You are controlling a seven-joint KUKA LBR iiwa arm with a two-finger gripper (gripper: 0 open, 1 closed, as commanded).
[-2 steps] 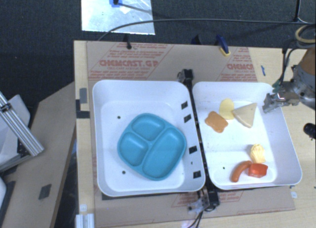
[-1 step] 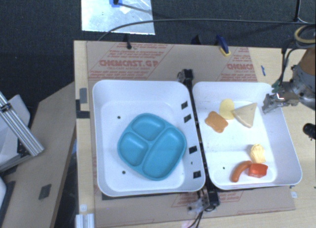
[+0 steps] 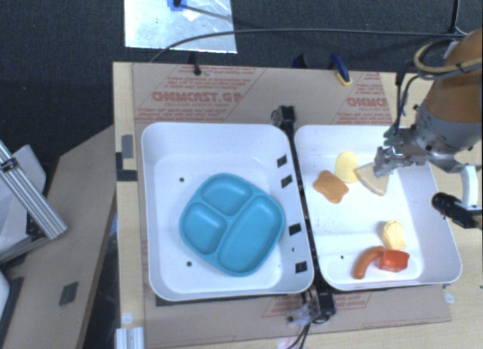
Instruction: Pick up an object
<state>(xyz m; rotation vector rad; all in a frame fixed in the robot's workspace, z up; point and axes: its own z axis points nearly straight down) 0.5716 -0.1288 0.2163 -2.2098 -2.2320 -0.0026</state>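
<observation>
Reaching into the right bin [image 3: 445, 264], the gripper [image 3: 386, 160] sits low at the bin's far right, just over a pale wedge [image 3: 371, 181].

Whether its jaws are spread or pinched together cannot be told from this angle. A sound grasp probably means centring on the wedge and clearing the yellow piece [image 3: 346, 165] and orange piece [image 3: 330, 186] just beside it; the sausage [image 3: 365, 261], red piece [image 3: 393, 261] and small yellow item [image 3: 393, 233] lie at the near edge. The left bin [image 3: 162, 189] holds a blue divided plate [image 3: 232, 223]; both sit on a cardboard-covered table [image 3: 226, 91].
</observation>
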